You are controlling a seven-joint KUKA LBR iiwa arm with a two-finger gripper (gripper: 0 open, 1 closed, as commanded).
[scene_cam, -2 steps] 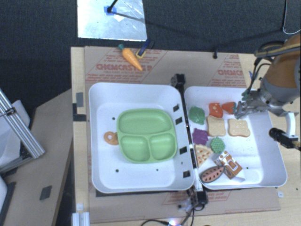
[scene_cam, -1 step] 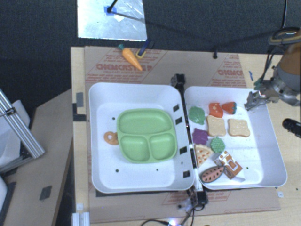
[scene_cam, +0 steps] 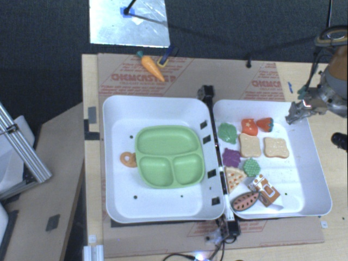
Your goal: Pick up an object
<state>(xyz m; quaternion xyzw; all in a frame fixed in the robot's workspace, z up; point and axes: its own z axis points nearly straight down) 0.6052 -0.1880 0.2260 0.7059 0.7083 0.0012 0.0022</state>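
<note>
I am watching the arm [scene_cam: 337, 80] reaching in over the tabletop's right edge, with the gripper [scene_cam: 298, 112] hanging above the far right corner of the right bin [scene_cam: 318, 184]. It is carrying nothing, and at this slant I cannot tell whether the jaws are apart or together.

The candidates are lying crowded in that right bin: two bread slices [scene_cam: 275, 147] mid-bin, an orange piece [scene_cam: 249, 126] and a red piece [scene_cam: 265, 124] toward the far wall, with green and purple shapes, a pizza slice [scene_cam: 234, 177] and a small box [scene_cam: 265, 189] along the divider and near edge. I am judging the gripper is poised there because the red piece sits nearest beneath it.

The left bin [scene_cam: 114, 200] is holding a green divided plate [scene_cam: 168, 155] and a pretzel [scene_cam: 129, 159]. A carrot [scene_cam: 152, 67] is lying outside the bins, by the tabletop's far edge.
</note>
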